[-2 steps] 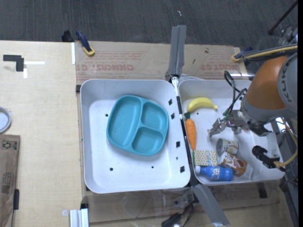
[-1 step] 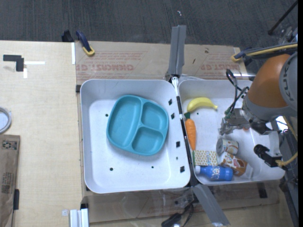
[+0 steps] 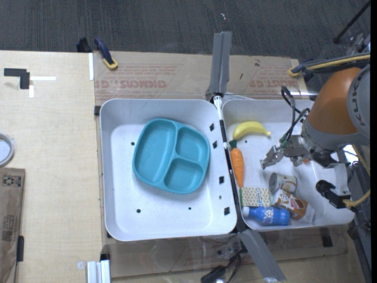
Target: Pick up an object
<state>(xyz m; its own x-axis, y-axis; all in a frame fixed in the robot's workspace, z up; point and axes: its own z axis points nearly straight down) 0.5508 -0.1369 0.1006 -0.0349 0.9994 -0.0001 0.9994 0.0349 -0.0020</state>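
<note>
Two shallow white bins sit side by side on the worktop (image 3: 53, 122). The grey arm with its orange band (image 3: 336, 102) reaches in from the right over the right bin (image 3: 259, 104), and the claw (image 3: 272, 157) hangs low above that bin's bare floor, near its middle. Whether the claw is apart or together I cannot tell; it is small and blurred, and nothing is visibly held in it. Below the claw, a tin can (image 3: 283, 183) lies on its side. A yellow banana (image 3: 251, 129) lies near the bin's back wall, an orange carrot (image 3: 237, 165) along its left wall, and a blue bottle (image 3: 268, 216) at the front beside a small printed packet (image 3: 255, 196). The left bin (image 3: 118, 211) holds a teal divided plate (image 3: 171, 155)
</note>
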